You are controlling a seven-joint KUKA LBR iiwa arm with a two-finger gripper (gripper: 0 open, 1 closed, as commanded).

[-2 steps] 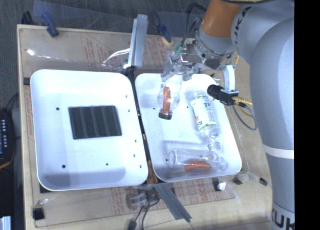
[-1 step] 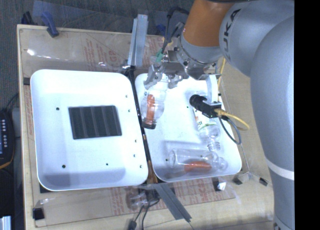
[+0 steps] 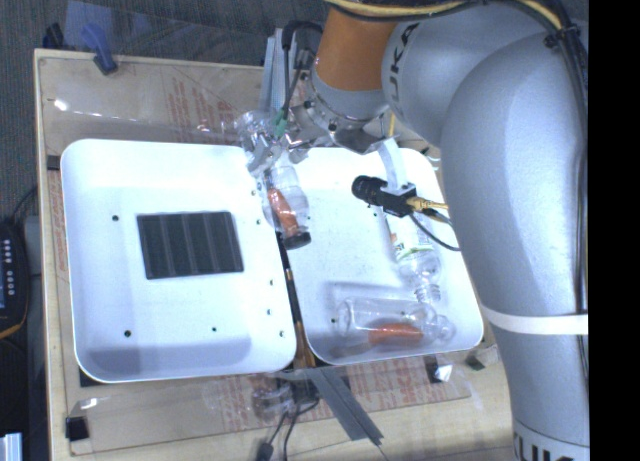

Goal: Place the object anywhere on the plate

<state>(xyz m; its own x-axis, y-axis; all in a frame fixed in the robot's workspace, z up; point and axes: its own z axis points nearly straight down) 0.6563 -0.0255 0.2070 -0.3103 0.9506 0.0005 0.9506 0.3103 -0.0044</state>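
The plate (image 3: 190, 244) is a dark ribbed rectangle lying in the middle of the left bin (image 3: 100, 179). My gripper (image 3: 266, 149) hangs over the ridge between the two bins, near their far edge. It is shut on the upper end of a small clear bottle (image 3: 284, 205) with an orange filling and a dark cap. The bottle slants down from the fingers over the left edge of the right bin (image 3: 335, 209). It is to the right of the plate and apart from it.
Two more clear bottles lie in the right bin: one with orange inside (image 3: 395, 322) along the near wall, one (image 3: 412, 249) by the right wall. A black cylinder with a cable (image 3: 378, 192) sticks out over that bin. The arm's bulk covers the right side.
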